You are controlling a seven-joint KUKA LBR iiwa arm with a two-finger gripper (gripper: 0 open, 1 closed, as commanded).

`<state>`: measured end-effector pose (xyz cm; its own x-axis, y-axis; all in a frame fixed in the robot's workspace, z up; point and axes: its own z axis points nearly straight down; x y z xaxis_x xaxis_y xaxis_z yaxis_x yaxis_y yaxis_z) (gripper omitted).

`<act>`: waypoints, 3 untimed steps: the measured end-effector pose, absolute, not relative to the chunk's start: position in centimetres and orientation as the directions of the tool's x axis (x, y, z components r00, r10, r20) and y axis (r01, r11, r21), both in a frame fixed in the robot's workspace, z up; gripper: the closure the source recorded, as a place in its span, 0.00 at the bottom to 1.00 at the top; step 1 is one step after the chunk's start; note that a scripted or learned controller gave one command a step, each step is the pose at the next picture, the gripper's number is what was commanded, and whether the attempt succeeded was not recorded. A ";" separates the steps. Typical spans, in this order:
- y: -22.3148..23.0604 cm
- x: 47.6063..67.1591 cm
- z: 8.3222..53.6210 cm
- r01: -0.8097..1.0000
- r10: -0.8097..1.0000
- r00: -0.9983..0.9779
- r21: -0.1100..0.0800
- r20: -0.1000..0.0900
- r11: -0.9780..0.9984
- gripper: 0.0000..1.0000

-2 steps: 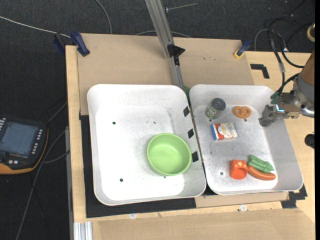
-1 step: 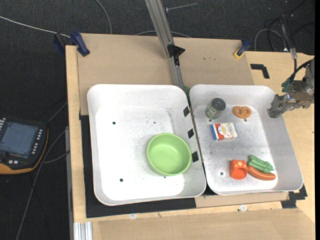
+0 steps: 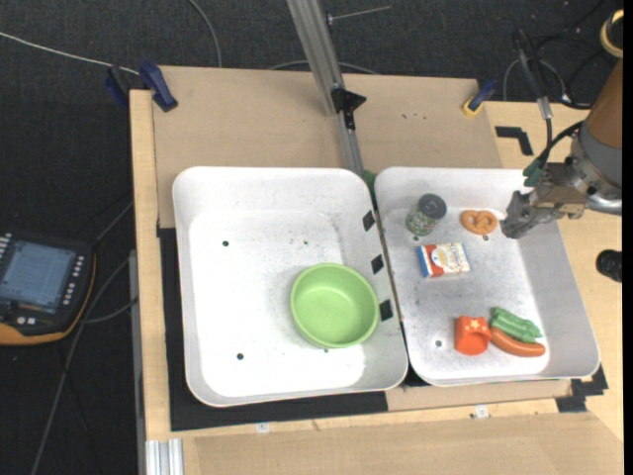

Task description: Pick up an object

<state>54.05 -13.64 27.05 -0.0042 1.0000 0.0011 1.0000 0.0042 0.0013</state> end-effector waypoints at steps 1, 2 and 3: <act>-8.4 54.2 25.6 1.000 1.000 -0.005 0.000 0.001 0.005 1.00; -3.4 53.7 24.1 1.000 1.000 -0.004 -0.001 0.001 0.004 1.00; 2.5 52.3 23.6 1.000 1.000 -0.005 0.000 0.001 0.005 1.00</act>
